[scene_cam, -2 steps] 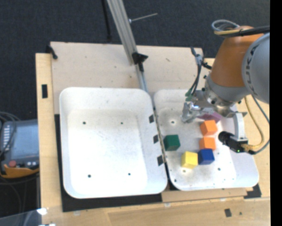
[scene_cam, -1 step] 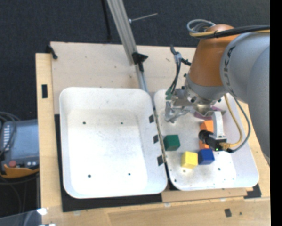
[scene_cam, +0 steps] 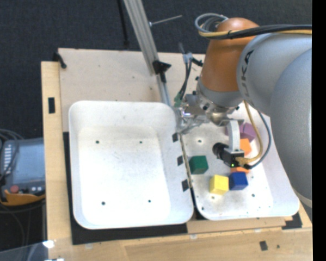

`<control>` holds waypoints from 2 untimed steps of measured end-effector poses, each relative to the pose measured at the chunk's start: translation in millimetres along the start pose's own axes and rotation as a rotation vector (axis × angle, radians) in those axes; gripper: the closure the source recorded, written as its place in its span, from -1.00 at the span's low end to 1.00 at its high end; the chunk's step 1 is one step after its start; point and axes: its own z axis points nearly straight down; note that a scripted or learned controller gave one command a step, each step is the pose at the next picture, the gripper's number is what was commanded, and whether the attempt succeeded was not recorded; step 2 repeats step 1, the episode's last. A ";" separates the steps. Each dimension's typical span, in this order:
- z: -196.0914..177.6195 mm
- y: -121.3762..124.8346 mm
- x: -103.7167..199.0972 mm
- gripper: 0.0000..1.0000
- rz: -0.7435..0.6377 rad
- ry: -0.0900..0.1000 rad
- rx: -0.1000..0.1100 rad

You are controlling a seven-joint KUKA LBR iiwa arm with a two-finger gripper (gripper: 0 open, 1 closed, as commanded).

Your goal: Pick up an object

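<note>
The grey arm [scene_cam: 282,75], with its orange band, is seen closest to the lens, reaching in over the right bin [scene_cam: 244,213], and the end effector [scene_cam: 194,116] is found low over that bin's far left corner, close to the wall shared with the left bin [scene_cam: 124,162]. Whether the end effector is open or closed cannot be told from this angle, and nothing is seen held in it. The candidates are all found in the right bin on the counter [scene_cam: 97,75]. A green cube [scene_cam: 198,164] lies by itself, nearest the end effector but apart from it. A yellow cube [scene_cam: 219,184] and a blue cube [scene_cam: 239,180] are set just beside each other, possibly touching. An orange block [scene_cam: 245,145] and a purple piece [scene_cam: 248,130] are partly hidden behind the wrist hardware. The cubes are judged to be light, rigid and not fragile. Their faces look smooth, so some slip should be allowed for. The green cube is judged the easiest pick: clear space is seen all round it, and it would best be taken across two opposite flat faces, square on, at mid-height. The yellow and blue pair is judged harder, since little room is left between them.
</note>
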 end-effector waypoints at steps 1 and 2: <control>-12.3 10.7 52.3 1.00 -0.004 0.002 -0.001; -12.3 10.7 52.3 1.00 -0.004 0.002 -0.001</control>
